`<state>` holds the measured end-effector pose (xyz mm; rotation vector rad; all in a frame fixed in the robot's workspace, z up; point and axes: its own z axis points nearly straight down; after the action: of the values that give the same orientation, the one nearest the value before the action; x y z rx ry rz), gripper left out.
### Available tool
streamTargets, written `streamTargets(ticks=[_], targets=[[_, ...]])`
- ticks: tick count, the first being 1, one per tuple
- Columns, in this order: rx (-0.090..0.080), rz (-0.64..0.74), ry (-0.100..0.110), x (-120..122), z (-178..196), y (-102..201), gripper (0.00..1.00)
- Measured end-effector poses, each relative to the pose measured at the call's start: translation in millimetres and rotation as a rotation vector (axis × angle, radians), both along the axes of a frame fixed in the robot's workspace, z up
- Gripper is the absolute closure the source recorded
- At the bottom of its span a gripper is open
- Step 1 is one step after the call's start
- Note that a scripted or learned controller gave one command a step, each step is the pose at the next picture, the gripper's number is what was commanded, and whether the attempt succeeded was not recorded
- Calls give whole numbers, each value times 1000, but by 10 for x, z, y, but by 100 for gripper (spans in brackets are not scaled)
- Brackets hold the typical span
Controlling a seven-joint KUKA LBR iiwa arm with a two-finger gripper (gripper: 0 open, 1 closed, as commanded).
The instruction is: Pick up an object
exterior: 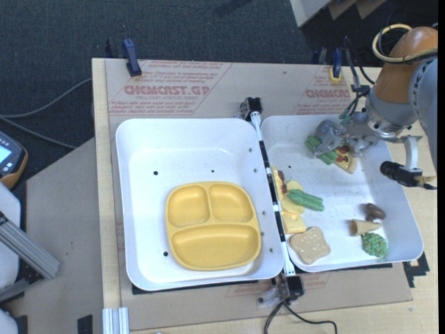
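Note:
My gripper (332,143) hangs low over the far part of the right bin (410,218), reaching in from the right. Right at its tip lie a small green toy (314,145) and a red and yellow toy (343,160); whether either one is gripped is hidden by the gripper body. Nearer the front lie a green pod (306,200), yellow pieces (292,221) against the left wall, a bread slice (310,245), a brown piece (374,211), a tan cone (362,226) and a green broccoli (375,244).
The left bin (139,158) holds a yellow divided plate (212,225). A black rail (268,179) runs between the two bins. Bare white floor shows in the middle of the right bin around (348,193).

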<state>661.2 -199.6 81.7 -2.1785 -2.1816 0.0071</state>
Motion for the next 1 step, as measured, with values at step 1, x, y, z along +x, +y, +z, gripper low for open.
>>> streamTargets(ticks=[1], targets=[[1,11,-1,19,14,-104,0]])
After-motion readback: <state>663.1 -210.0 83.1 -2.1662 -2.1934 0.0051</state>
